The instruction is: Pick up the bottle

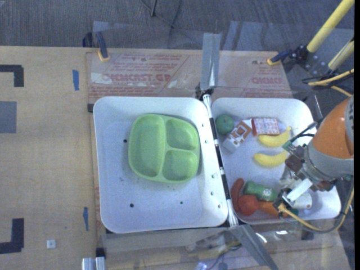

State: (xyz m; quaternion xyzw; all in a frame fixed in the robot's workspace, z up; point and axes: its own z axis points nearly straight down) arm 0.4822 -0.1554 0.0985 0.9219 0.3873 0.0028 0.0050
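Bottle (262, 192): green, lying on its side at the near edge of the right bin (301, 108), between a red item (246, 205) and the end effector (293, 196).
End effector: just right of the bottle; finger state cannot be told.
Handling: judged light, rigid plastic, smooth, apt to roll; grip across the mid-body.
Writing: bottle label unreadable; red lettering on cardboard (146, 76) beyond the bins, not legible.

You look down on a pale wooden bench (39, 167) marked with black corner tape (14, 75) and small blue tape strips (75, 79). Beyond its far edge lies grey carpet (67, 10) crossed by a dark cable (160, 1). Flattened cardboard (140, 75) lies along the back.
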